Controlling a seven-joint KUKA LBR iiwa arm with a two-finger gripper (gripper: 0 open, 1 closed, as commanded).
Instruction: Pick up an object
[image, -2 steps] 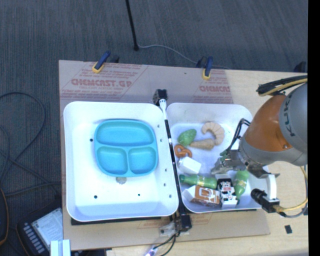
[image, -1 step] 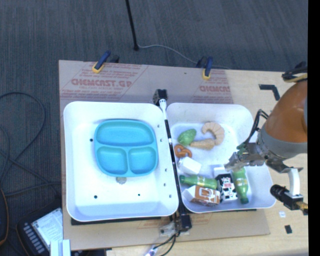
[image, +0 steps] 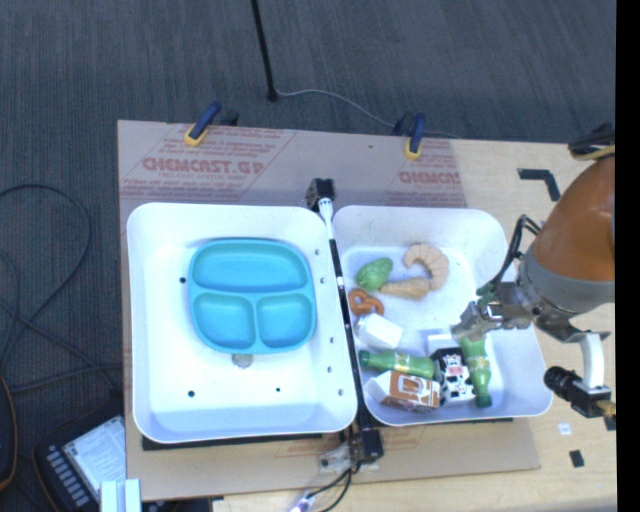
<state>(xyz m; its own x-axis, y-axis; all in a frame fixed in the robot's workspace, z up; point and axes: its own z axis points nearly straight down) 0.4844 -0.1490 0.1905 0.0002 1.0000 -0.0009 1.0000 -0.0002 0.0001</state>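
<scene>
The right bin (image: 490, 235) holds several small toys. Along its front lie a green bottle (image: 397, 362), a brown carton (image: 412, 391), a black-and-white toy (image: 455, 378) and a second green bottle (image: 479, 372). Further back sit a white block (image: 380, 330), a pretzel (image: 365, 300), a green leafy piece (image: 375, 272) and a tan croissant (image: 428, 260). My gripper (image: 472, 326) reaches in from the right and hovers low over the right side of this bin, just behind the second green bottle. I see nothing held in it.
The left bin (image: 160, 400) contains a blue divided tray (image: 250, 295). A black divider rail (image: 340, 300) runs between the bins. Two clamps (image: 204, 122) (image: 414, 135) grip the board's far edge. The grey-and-orange arm (image: 580, 240) covers the right bin's right rim.
</scene>
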